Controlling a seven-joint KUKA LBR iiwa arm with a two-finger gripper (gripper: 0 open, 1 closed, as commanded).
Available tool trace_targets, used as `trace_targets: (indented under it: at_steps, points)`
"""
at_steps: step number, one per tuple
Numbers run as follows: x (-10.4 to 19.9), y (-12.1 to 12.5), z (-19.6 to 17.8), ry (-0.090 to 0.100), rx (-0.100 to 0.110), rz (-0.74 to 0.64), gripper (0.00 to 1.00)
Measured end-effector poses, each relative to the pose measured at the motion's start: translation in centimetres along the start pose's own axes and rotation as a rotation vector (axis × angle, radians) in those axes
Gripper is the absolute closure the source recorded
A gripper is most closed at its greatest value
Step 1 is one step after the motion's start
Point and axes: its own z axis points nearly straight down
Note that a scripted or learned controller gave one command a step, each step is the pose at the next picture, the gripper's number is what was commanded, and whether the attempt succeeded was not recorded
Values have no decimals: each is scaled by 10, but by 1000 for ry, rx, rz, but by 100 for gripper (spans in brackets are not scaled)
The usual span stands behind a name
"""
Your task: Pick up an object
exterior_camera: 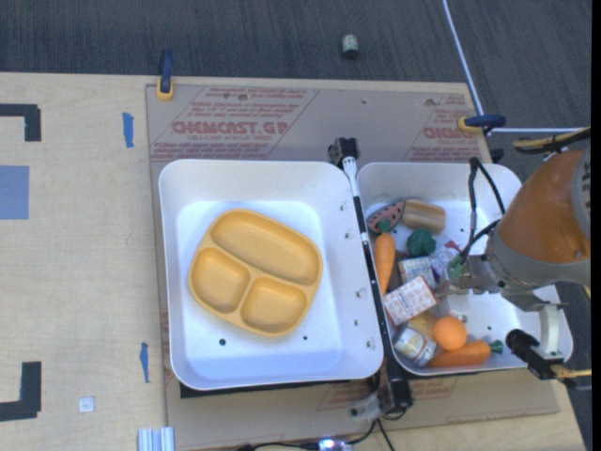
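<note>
The small round orange ball [450,333] is probably light and smooth, best squeezed across its middle; the tool's state cannot be told.

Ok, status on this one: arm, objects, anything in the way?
Arm over right bin. Nothing seen held. Carrot, orange, small carton crowded together there. Yellow tray in left bin.

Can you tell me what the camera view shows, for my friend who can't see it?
A grey and orange robot arm reaches from the right over the right white bin, which holds carrots, an orange and small packets. The left white bin holds a yellow divided plate.
</note>
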Motion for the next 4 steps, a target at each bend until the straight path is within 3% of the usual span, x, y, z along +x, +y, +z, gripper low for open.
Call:
trace_targets:
  at_steps: [1,4]
  points:
    - [19,-1,1,-28,-12,16,100]
    - [19,-1,1,-27,-12,16,100]
